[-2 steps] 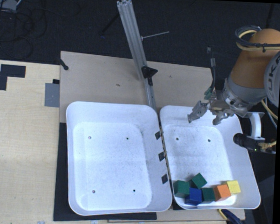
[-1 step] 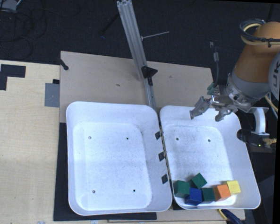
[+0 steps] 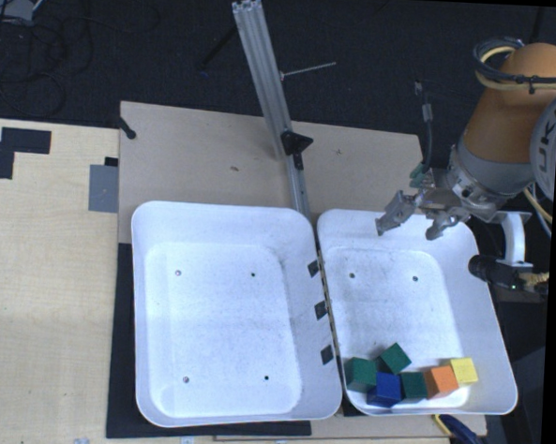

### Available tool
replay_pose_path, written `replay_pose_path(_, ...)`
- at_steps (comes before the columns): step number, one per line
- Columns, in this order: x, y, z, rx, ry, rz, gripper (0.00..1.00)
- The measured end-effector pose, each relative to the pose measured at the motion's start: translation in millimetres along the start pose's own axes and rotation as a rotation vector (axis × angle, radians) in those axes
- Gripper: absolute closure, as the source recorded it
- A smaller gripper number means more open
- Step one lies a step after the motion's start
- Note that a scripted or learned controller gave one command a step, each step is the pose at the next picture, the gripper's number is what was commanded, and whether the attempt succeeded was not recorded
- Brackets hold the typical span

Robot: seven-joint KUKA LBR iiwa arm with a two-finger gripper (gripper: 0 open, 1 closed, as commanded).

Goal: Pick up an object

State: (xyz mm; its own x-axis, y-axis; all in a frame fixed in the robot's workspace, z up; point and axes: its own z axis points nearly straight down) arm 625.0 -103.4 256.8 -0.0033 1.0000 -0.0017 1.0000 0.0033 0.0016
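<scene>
The bench (image 3: 41, 249) of pale wood spreads out to the left of the gripper and below it in the frame, carrying a tan board (image 3: 197, 155) on which both bins rest. The left bin (image 3: 164, 238) lies to the gripper's left and nearer the camera, its white floor showing four small dark dots. The right bin (image 3: 494, 370) sits directly beneath and in front of the gripper, touching the left bin along a seam marked by three black clips (image 3: 321, 309).

The arm (image 3: 511, 99) comes in from the right, its orange band and grey wrist rising just above and behind the gripper. A slanted aluminium rail (image 3: 268, 84) stands up and to the left of the gripper, ending in a black bracket.

The gripper (image 3: 412, 221) hovers over the far edge of the right bin, its two grey fingers (image 3: 392, 214) spread apart with nothing between them.

The blocks are well apart from the gripper, clustered at the near end of the right bin. Two green blocks (image 3: 395, 357) and a third darker green one by the orange sit there; a blue block (image 3: 386, 389) lies at the near wall, an orange block (image 3: 442, 378) to its right, and a yellow block (image 3: 464, 370) touching the orange one at the farthest right.
</scene>
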Motion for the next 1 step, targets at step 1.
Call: replay_pose_path(1,53.7,28.2,57.7,0.008,0.004,0.0,0.0)
